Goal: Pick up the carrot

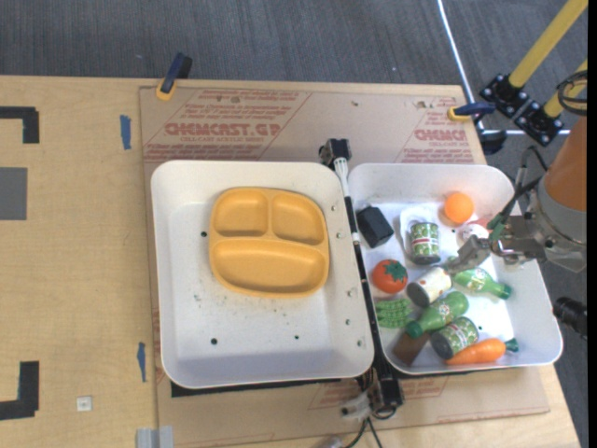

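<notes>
Starting at the left, the left bin (177,278) holds a yellow divided plate (269,241) set toward its far half, with bare white floor all round it, widest along the near edge and the left wall. A black clip (336,150) sits at the far end of the seam where the two bins meet.

Across the seam, the right bin (536,348) is crowded. A black block (375,225) lies near its left wall, with a tomato (389,274) nearer the camera from it and a small can (424,239) just to the right. An orange ball (458,207) rests near the far wall. Green bottles (438,314) and another can (454,335) pile up in the near half.

The carrot (478,351) lies against the near rim of the right bin, touching that can, with little free room except on its right.

The gripper (478,248) hangs over the middle right of this bin, well short of the carrot. Its fingers look slightly parted, with nothing visibly between them; whether they touch the bottle (483,282) just below cannot be told.
</notes>
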`<state>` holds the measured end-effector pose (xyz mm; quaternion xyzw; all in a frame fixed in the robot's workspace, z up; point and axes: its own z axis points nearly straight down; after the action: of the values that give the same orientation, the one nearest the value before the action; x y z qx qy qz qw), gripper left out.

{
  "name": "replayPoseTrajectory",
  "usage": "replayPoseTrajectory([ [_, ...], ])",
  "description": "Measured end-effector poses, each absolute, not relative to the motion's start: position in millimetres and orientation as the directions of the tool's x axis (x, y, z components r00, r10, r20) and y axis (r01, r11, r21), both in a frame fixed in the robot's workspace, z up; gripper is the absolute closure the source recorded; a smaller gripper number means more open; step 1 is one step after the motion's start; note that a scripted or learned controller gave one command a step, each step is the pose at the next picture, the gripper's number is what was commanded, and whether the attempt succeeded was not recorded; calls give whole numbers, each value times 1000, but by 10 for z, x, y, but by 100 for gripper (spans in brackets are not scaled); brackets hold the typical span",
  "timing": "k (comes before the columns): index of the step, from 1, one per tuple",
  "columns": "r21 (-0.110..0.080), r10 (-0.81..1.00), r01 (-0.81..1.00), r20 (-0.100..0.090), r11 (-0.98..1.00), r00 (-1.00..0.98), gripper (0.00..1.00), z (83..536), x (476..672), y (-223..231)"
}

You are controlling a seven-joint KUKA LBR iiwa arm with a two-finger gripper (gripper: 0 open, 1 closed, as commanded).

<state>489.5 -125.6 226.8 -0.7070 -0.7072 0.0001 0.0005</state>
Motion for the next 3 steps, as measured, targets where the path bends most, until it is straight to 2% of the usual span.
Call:
replayPoseTrajectory([
  [1,2,998,998,-1,67,-67,0,2323,5699,-1634],
  [2,2,989,989,-1,146,-146,0,1796,6483,-1903],
  [3,-1,991,991,6,137,-137,0,1280,6223,-2158],
])
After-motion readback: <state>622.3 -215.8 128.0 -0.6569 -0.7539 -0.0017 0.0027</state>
